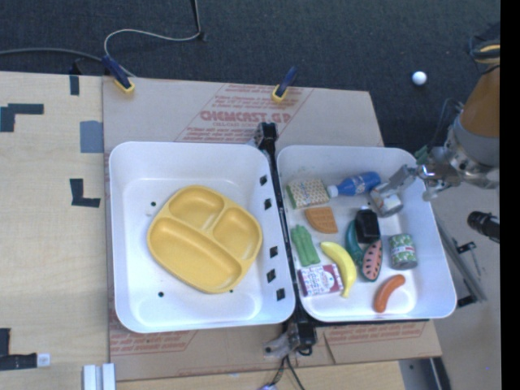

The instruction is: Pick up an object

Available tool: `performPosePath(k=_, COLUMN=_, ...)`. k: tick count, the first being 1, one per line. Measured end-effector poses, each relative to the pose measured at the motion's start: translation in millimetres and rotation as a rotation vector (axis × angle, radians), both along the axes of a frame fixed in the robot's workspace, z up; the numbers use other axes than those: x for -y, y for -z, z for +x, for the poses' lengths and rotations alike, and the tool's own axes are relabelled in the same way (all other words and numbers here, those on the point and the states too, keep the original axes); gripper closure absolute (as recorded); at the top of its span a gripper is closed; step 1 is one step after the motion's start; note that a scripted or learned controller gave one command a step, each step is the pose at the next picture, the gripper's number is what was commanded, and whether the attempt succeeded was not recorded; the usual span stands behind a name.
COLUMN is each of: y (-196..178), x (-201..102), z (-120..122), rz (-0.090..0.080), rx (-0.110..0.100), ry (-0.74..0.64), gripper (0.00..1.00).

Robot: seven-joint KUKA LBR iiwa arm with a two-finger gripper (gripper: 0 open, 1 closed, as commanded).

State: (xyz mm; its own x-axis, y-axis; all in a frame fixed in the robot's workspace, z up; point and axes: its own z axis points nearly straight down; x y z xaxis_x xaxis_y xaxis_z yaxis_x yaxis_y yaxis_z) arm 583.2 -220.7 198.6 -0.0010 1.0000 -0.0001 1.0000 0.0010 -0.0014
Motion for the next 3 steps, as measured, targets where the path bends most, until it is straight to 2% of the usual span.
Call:
performPosePath(k=1, y=111.8, x=-1.4, z=14.1, rz=0.006, rx=0.004, ry=-0.003, gripper=0.00)
performPosePath(k=2, y=112.2, x=-18.4, z=24.2, rz=-0.003, rx=0.006, ry=0.000, gripper=0.00)
performPosePath(k=3, y=113.2, x=-58.1, z=54.6, rz=-0.001, rx=0.004, ry=-0.002, gripper=0.00)
